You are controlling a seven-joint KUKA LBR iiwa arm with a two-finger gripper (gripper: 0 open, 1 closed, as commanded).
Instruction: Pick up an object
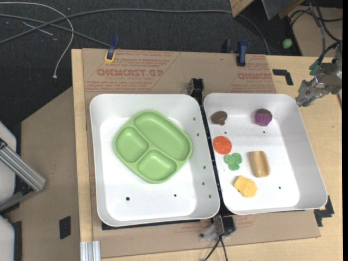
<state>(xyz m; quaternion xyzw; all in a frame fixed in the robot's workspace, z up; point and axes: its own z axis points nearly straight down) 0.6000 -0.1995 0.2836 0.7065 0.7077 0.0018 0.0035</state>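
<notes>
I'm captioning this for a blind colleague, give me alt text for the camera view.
Two white bins sit side by side on a bench: the left bin holds a green divided plate, the right bin six small toy foods. The robot's tool hovers by the right bin's far right corner.

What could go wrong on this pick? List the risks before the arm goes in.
1. The orange round piece and the green piece lie nearly touching, so closing on one may nudge or catch the other.
2. The brown piece sits close to the right bin's left wall, leaving little room beside it.
3. The tool hangs outside the bin's far right corner, so it may clip the rim on its way in.
</notes>
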